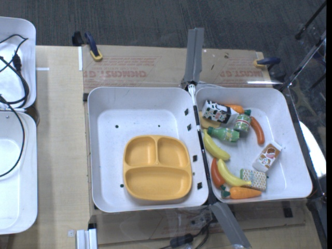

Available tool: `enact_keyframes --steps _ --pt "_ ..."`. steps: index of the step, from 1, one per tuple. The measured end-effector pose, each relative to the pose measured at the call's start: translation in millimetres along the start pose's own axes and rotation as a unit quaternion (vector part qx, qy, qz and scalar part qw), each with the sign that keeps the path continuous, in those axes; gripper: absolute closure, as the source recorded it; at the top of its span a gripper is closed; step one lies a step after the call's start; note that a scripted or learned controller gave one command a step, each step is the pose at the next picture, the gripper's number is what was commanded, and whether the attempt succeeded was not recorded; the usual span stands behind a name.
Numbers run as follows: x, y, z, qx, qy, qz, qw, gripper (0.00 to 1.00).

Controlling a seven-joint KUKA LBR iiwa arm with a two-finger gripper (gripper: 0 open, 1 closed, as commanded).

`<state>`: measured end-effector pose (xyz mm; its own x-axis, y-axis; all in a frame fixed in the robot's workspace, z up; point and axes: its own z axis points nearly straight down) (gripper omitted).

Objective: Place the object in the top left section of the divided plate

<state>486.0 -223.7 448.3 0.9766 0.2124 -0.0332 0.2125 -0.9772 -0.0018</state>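
Nearest to us, below the divided plate (pixel 157 167), a dark bar and some cabling are cut off by the picture's lower edge, and we cannot make out what they are. The plate itself is yellow and lies in the left bin (pixel 94 139), with its one large section on the near side and two smaller sections on the far side. Which toy is the task's object we cannot tell. All the toys lie heaped in the right bin (pixel 290 119), to the right of the plate and apart from it. Closest to us there is a carrot (pixel 243 193), touching a green checked packet (pixel 254 179) and a banana (pixel 232 176) that partly hides a red sausage (pixel 216 172). Farther back and right of the plate, a small carton (pixel 267 157) stands by itself, its print too small to read. Beyond it are a second banana (pixel 215 147), a green bottle (pixel 225 134), an orange sausage (pixel 258 130), a can (pixel 241 122) and a black-and-white carton (pixel 217 112), all crowded together and overlapping. We cannot tell how the pincer stands, whether apart or together, nor whether it touches anything. Beyond the plate, a cardboard sheet (pixel 155 67) is held by a clamp (pixel 93 48).
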Motion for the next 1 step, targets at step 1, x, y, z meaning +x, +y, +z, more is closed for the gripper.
enact_keyframes --steps 1 --pt "0.0 0.0 0.1 0.000 0.000 0.000 1.0000 0.00"
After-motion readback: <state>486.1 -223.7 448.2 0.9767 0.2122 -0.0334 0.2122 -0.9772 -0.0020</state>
